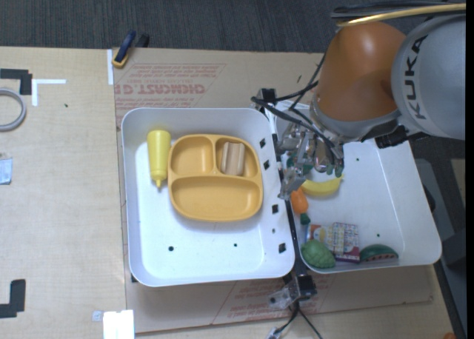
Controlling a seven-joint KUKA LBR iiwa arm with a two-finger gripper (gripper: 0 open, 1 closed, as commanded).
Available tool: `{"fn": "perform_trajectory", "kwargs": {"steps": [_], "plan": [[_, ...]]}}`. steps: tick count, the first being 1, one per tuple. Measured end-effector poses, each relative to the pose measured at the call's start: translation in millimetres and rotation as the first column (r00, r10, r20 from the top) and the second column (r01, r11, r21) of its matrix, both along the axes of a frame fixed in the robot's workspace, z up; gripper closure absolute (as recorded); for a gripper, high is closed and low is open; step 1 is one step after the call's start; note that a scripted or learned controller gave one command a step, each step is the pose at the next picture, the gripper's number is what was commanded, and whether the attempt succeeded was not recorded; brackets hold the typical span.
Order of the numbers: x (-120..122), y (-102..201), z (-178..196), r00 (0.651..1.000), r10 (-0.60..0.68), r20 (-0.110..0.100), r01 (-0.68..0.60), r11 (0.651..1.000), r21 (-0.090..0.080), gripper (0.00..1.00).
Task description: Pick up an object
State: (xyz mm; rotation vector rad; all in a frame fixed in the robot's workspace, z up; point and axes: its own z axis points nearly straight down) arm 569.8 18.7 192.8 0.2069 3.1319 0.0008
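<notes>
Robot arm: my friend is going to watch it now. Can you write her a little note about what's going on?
Gripper: low in the right bin, near its left wall, just above the banana; finger state unclear.
Right bin also has a small orange piece, a green toy, a printed packet and a watermelon slice.
Left bin: yellow divided plate, mustard bottle.
Done: nothing visibly picked up.
Left: grasp and lift one object.

grey arm with orange band [355,71] reaches in from right, gripper [307,160] low over right bin [400,204], near its left wall. banana [322,187] just under gripper. left bin [200,256] bears yellow divided tray [215,200], yellow bottle [158,154] beside it.
</notes>
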Motion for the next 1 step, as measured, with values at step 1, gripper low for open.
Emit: {"fn": "perform_trajectory", "kwargs": {"steps": [1], "plan": [[-58.0,-3.4,-0.2,0.964,0.266,-0.001,-0.266,0.964,0.0,0.0]]}}
